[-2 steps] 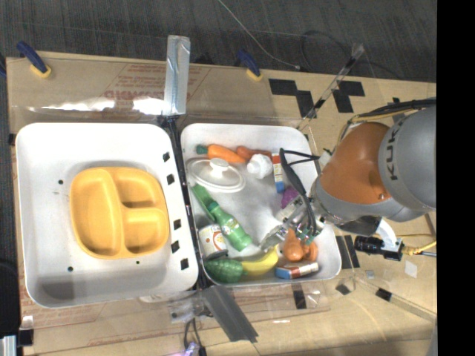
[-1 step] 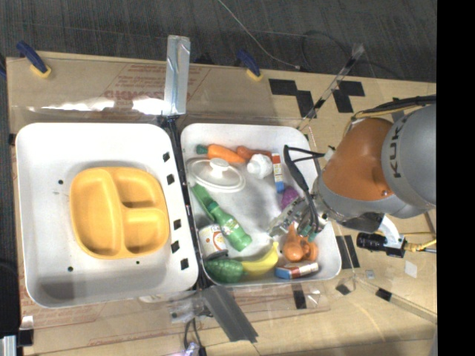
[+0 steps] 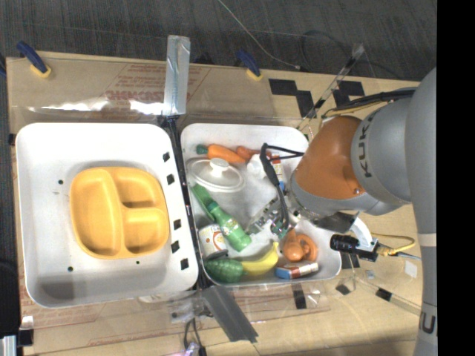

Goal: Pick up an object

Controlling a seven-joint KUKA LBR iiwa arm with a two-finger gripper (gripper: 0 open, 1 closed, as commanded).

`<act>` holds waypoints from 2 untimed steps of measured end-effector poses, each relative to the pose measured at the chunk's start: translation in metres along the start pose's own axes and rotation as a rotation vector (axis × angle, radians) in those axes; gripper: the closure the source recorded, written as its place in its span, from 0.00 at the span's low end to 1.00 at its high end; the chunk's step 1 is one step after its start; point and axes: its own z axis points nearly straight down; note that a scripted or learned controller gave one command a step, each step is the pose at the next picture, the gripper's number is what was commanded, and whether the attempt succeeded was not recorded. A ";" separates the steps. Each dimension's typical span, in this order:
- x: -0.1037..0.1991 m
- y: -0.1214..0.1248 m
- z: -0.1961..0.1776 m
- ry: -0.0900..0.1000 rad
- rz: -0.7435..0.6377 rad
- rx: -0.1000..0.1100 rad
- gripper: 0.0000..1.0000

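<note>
The claw (image 3: 276,217) is down among the right bin's (image 3: 315,136) clutter, probably groping for the green bottle (image 3: 223,217); its state I cannot tell.

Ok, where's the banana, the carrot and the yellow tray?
banana (image 3: 261,262), camera view, on its curved middle.
carrot (image 3: 223,153), camera view, on its orange body.
yellow tray (image 3: 119,210), camera view, on the divider between its compartments.

The arm (image 3: 386,154) covers the right side of the right bin (image 3: 223,133), hiding whatever lies beneath its orange band. The end effector (image 3: 276,221) sits low among the clutter — its fingers cannot be made out. The banana (image 3: 261,262) is partly hidden by neighbouring items. The printing on the small can (image 3: 213,240) is too small to read.
</note>
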 end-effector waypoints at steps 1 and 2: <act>0.004 0.049 0.000 -0.001 0.256 0.000 1.00; 0.004 0.048 0.000 -0.001 0.257 0.000 0.00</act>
